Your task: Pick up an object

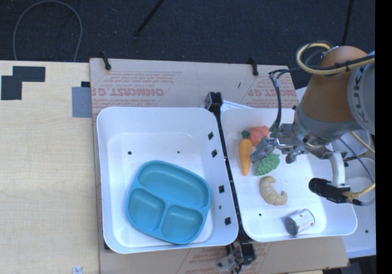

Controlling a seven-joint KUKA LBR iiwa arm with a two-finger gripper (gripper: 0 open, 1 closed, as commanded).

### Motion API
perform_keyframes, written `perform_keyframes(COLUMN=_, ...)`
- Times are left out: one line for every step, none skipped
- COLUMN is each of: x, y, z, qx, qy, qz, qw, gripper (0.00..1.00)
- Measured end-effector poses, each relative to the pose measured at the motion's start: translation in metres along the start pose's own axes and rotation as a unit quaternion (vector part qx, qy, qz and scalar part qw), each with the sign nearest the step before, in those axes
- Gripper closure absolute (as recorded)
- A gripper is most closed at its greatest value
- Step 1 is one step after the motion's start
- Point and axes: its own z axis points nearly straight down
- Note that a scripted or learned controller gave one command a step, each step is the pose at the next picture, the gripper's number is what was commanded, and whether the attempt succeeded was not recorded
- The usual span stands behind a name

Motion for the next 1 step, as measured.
perform_keyframes(x=-0.0003, y=0.0025, z=-0.0050, qx=-0.005, qy=-0.001, qz=-0.001, qw=1.0000, gripper=0.00)
